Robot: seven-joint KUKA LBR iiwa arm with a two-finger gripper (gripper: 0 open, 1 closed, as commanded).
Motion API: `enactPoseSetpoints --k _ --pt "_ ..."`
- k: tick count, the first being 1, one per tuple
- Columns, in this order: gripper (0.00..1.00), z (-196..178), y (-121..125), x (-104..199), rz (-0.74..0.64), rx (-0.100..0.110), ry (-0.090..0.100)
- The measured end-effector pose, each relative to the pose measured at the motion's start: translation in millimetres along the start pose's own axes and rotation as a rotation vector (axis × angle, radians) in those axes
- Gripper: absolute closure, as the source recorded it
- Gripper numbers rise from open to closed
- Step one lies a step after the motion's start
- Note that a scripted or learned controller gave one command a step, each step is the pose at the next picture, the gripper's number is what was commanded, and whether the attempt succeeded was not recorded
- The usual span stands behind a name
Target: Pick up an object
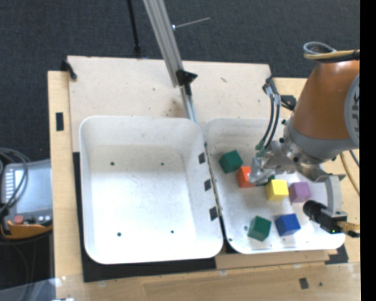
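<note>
My gripper (257, 174) hangs low over the right bin (238, 246), right at an orange block (244, 177) that peeks out on its left side. A green block (230, 162) lies just up and left of the gripper. A yellow block (277, 189) and a pale purple block (299, 191) sit to its lower right. Nearer the bin's front lie a second green block (259, 227) and a blue block (287, 224). The arm's wrist covers the fingers from above.
The left bin (88, 168) stands beside the right one, sharing a raised divider. A slanted metal pole (166, 39) rises from behind the bins. A black camera part (319, 215) on the arm hangs over the right bin's front right.
</note>
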State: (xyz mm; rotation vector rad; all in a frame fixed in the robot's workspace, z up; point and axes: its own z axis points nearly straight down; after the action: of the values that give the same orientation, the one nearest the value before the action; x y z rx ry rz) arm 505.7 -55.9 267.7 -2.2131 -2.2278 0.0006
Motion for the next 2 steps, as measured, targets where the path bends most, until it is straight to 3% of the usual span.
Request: enactPoseSetpoints --k 2 --pt "1.0 26.4 25.5 106.7 0.001 0.003 0.0"
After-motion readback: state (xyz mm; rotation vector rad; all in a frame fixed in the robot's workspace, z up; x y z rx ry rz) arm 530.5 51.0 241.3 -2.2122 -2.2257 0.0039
